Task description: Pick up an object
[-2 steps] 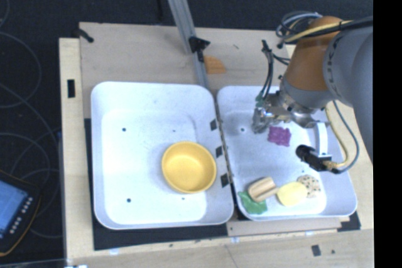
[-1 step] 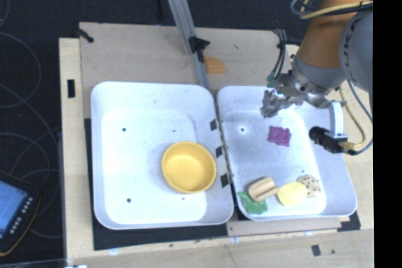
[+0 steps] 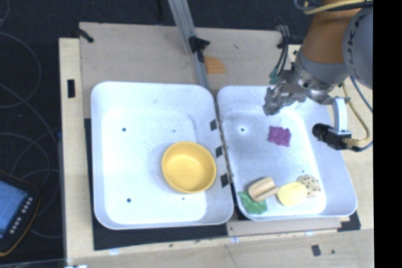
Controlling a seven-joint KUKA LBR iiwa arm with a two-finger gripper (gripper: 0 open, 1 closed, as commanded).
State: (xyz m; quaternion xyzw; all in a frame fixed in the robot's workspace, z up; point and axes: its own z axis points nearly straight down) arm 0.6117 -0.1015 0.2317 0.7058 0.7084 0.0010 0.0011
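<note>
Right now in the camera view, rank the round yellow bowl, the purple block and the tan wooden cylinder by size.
1. Round yellow bowl, clearly largest.
2. and 3. Tan wooden cylinder and purple block look about alike; no ranking.

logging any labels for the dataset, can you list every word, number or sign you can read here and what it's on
None: no text reads in this view.
The lit screen at the left edge is too blurred to read.
The orange tag on the bench is plain as far as the view tells.
The yellow bowl and purple piece carry no marks.

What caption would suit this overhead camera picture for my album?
Robot arm's gripper poised above a purple block in the right bin; a yellow bowl sits in the left bin.
</note>
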